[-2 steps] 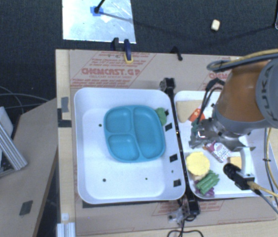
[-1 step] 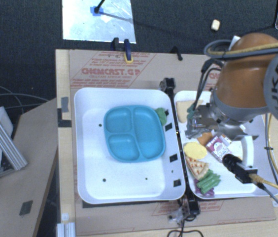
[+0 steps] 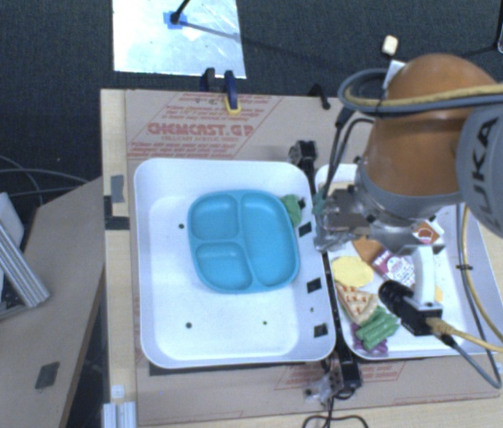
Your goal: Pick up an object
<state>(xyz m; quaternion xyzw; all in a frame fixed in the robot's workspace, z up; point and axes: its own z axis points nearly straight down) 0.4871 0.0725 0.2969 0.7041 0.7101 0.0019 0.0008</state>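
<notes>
**Bench** [image 3: 189, 123]: carries two white bins side by side.

**Arm** [image 3: 430, 123]: reaches in from 3 o'clock. Its orange band stands high over the right bin [image 3: 470, 306] and the wrist points down and toward 9 o'clock.

**Left bin** [image 3: 167, 328]: holds a blue divided plate [image 3: 241, 241] near its centre. A small green piece [image 3: 291, 207] touches the plate's rim at 2 o'clock.

**Hand** [image 3: 339, 226]: low over the wall shared by the bins, at about 10 o'clock in the right bin. The wrist hides its tips, so I cannot tell whether it is apart or together. Nothing is seen held in it.

**Candidate objects, right bin:** a cluster toward 7 o'clock.
- Yellow piece [image 3: 352, 271], just beside the hand at its 5 o'clock.
- Waffle-like piece [image 3: 358, 300], touching the yellow piece's lower edge.
- Green pods [image 3: 376, 328], nearest the front rim.

**Finding:** the step in hand appears to be the descent onto a target, with no pick made. The next move calls for centring over one piece, probably the yellow one, clear of the bin wall. The pieces are crowded, so the closing grip may catch a neighbour.
</notes>
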